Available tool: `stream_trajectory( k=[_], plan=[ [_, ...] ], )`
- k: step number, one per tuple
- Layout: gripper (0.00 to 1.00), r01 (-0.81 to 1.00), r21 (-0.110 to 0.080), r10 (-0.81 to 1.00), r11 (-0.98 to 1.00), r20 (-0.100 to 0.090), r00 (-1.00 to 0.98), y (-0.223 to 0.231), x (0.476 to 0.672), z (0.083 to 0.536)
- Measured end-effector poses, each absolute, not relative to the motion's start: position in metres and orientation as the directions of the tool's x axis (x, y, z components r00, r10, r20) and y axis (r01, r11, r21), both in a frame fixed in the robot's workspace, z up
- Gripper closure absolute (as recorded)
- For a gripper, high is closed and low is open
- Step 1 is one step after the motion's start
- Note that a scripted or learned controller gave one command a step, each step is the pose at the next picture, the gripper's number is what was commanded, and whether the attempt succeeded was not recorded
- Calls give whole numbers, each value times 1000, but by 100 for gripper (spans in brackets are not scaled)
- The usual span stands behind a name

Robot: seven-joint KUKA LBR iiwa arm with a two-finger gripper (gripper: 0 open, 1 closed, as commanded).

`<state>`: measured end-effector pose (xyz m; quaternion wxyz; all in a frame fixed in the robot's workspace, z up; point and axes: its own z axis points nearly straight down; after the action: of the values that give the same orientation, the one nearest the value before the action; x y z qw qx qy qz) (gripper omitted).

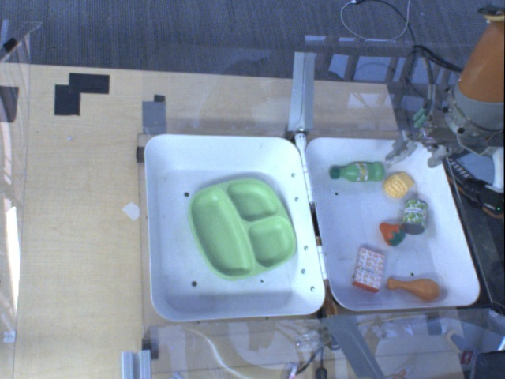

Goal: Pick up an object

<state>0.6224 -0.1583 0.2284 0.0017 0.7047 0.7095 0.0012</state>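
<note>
The right bin (461, 243) holds several small objects. A green bottle (359, 171) lies on its side at the far end, with a yellow corn piece (398, 184) just right of it. Below them are a small can (414, 214), a red and green vegetable piece (391, 233), a red and white box (368, 268) and an orange drumstick-shaped piece (414, 288). My gripper (416, 156) hovers over the bin's far right corner, above the corn, open, with nothing between its fingers.
The left bin (166, 290) holds a green three-compartment plate (243, 227). A metal divider (301, 93) runs back from between the bins. Cables and brackets crowd the area behind the right bin, near the arm.
</note>
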Motion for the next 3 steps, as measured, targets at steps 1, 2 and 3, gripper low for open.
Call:
stream_trajectory(
  k=[1, 2, 3],
  plan=[
    [0, 998, 4, 998, 59, -1, -59, -161, 562, 164],
    [0, 998, 14, 998, 58, -2, -58, -157, 536, 90],
    [100, 998, 20, 998, 59, -1, -59, -156, 538, 102]
  ],
)
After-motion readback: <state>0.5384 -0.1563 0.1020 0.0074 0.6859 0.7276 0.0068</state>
